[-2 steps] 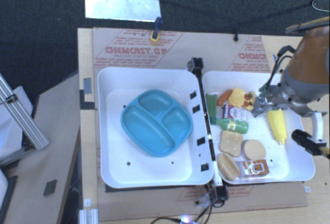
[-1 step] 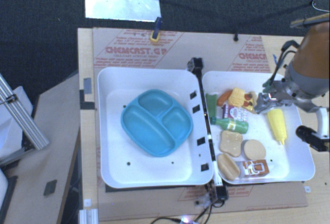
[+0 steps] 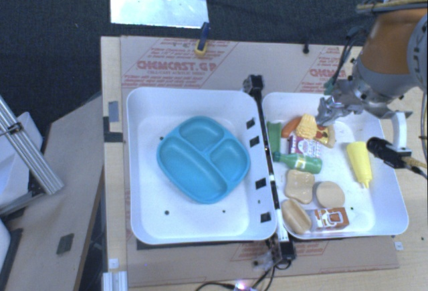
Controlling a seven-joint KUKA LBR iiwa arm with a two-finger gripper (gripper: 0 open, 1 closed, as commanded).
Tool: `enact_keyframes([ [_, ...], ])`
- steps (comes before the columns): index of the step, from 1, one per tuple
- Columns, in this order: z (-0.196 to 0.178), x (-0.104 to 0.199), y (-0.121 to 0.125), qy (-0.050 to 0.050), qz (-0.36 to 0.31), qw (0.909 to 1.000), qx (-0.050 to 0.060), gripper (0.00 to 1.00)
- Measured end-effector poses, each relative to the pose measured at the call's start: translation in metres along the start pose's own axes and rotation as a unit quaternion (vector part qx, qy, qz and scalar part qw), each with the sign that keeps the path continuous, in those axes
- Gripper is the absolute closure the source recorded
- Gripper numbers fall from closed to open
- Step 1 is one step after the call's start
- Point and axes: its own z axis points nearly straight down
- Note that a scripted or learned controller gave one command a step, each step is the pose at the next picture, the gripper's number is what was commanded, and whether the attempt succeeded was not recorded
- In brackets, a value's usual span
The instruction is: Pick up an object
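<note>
1. Watching from above, I see the arm (image 3: 394, 42) reaching in from the right, with the gripper (image 3: 326, 114) over the far part of the right bin (image 3: 382, 197).
2. I cannot tell whether the gripper is apart or together from this angle, and I see nothing held in it.
3. The gripper sits just right of a yellow corn cob (image 3: 307, 126). I can't make out whether they touch.
4. An orange carrot (image 3: 291, 127) lies just left of the corn cob, and a green stick (image 3: 274, 136) lies beside the bin's left wall.
5. Near the corn cob's near side is a white and purple packet (image 3: 304, 146), with a green bottle (image 3: 299, 162) on its side just nearer still.
6. A yellow squeeze bottle (image 3: 359, 161) lies to the right, apart from the cluster.
7. At the near end I count a tan bread slice (image 3: 299, 186), a round bun (image 3: 329, 195), another tan piece (image 3: 296, 216) and a brown packet (image 3: 332, 218).
8. The left bin (image 3: 147, 216) holds a blue divided plate (image 3: 202, 158), well apart from the gripper.
</note>
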Motion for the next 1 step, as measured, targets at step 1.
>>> enact_keyframes([
  [1, 0.0021, 0.034, 0.0509, 0.0, -0.001, 1.0, 0.0, 1.0],
])
